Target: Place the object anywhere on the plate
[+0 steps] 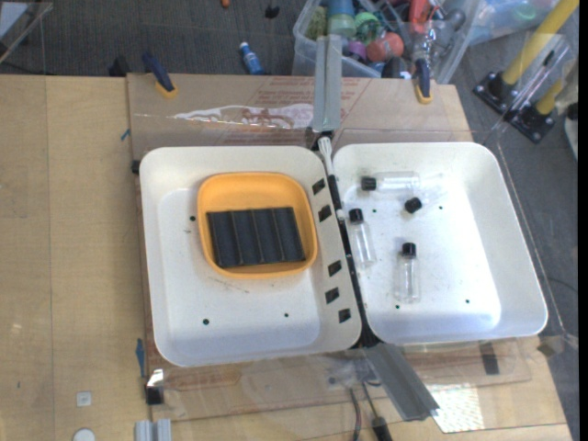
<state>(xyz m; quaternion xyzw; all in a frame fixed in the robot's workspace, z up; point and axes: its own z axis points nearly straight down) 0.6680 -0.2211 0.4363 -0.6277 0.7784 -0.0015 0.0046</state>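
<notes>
- Target plate (257, 191): orange, rounded-square, shallow raised rim, sits in the left bin (175, 329), centre-left of frame. A dark ribbed rectangular insert (255, 237) covers most of its floor.
- Objects: small clear vials with black caps, all in the right bin (487, 301), centre-right of frame. One (393, 183) lies near the top of that bin, one (361, 240) just beside the divider, one (405, 270) lower middle. A loose black cap or similar piece (412, 205) lies between them; too small to tell which.
- Which vial is "the object" isn't specified; the lower middle one is best isolated from the bin walls.
- Handling guess: light, rigid, smooth glass or clear plastic, so slippery and prone to roll. Cylinders lying on their sides; grip across the body near mid-length, fingers perpendicular to the axis. Glass would be fragile, so keep squeeze force low.
- Transparent bodies on white give low contrast; the caps are the reliable cue.
- Bins: matte white, shallow, rounded corners, sat on the wood-tone desk (64, 246).
- Claw: state cannot be told from this frame.
</notes>
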